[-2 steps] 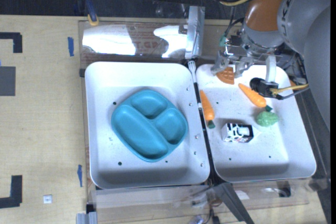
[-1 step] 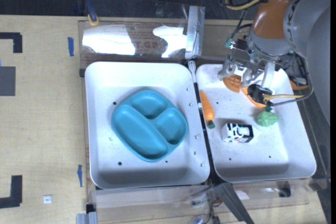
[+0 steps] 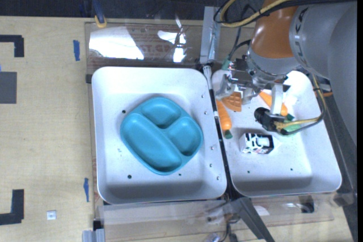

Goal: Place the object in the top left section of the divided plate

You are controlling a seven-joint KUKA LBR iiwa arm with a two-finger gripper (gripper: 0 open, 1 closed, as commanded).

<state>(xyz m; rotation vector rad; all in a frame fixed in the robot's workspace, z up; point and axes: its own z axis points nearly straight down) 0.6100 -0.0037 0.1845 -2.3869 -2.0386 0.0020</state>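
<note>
A blue divided plate (image 3: 161, 134) lies in the left bin (image 3: 108, 99), with three sections, all bare. My gripper (image 3: 237, 88) hangs over the upper left part of the right bin (image 3: 300, 167). Just below it sits a small orange piece (image 3: 233, 102), and I cannot see whether it is between the fingers. An orange carrot with a green tip (image 3: 225, 119) lies along the right bin's left wall. The arm's grey and orange wrist (image 3: 278, 37) hides the bin's far corner.
A black-and-white object (image 3: 258, 143) rests in the middle of the right bin. Another orange and white piece (image 3: 287, 103) lies toward its right side, partly under the arm. A clear panel (image 3: 142, 42) stands behind the left bin.
</note>
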